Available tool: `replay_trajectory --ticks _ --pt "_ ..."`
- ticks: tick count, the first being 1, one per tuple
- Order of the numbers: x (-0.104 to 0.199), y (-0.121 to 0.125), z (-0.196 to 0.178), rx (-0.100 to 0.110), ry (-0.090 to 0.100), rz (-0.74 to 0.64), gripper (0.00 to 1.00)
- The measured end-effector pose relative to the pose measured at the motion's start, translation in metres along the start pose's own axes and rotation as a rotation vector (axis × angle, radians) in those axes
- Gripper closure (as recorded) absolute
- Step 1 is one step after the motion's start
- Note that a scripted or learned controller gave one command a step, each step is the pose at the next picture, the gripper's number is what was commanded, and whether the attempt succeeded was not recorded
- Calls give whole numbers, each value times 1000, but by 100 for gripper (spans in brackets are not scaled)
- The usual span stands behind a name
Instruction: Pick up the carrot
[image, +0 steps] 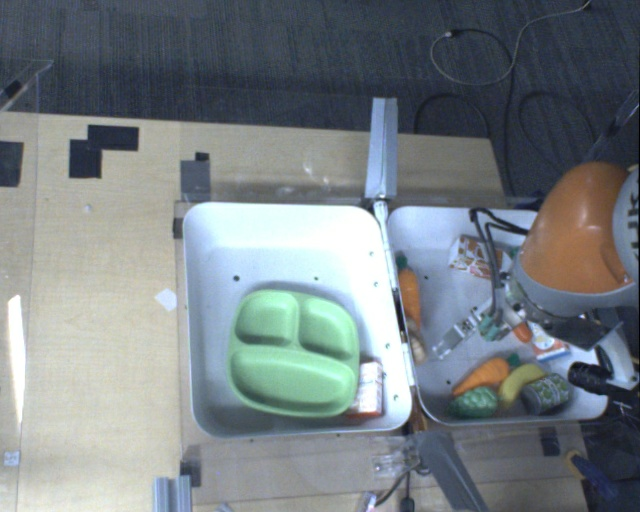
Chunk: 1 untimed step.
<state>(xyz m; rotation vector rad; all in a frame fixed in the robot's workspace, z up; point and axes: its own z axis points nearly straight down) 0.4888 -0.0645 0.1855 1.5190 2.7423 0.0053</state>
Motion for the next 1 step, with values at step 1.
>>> replay_trajectory --ticks 1 --pt "-33 -18 96 -5 -5 -170 0"
